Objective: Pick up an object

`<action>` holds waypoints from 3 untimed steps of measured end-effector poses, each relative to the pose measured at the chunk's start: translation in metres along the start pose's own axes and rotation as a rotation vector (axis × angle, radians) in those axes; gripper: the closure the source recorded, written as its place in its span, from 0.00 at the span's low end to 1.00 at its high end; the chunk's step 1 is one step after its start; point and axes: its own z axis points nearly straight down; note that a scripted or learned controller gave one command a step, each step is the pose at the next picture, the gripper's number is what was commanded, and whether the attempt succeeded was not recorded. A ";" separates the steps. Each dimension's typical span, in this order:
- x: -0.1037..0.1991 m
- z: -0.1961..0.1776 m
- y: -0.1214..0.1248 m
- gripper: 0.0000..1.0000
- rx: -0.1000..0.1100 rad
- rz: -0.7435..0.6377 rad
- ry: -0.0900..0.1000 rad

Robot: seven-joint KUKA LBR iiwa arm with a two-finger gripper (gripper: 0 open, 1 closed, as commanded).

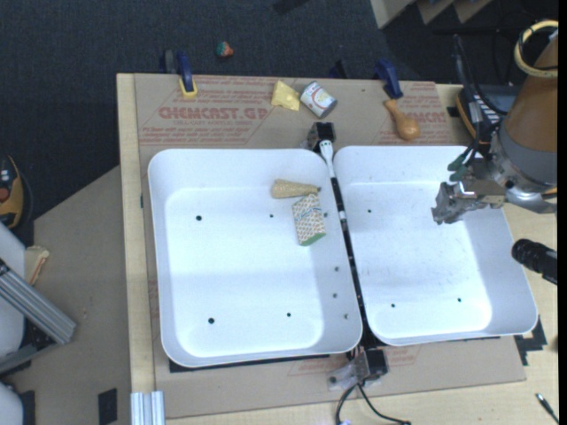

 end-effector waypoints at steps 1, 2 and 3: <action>0.016 -0.142 0.044 1.00 -0.030 0.000 -0.007; -0.136 -0.209 -0.026 1.00 -0.020 0.022 -0.015; -0.099 -0.274 -0.046 1.00 -0.022 0.001 -0.008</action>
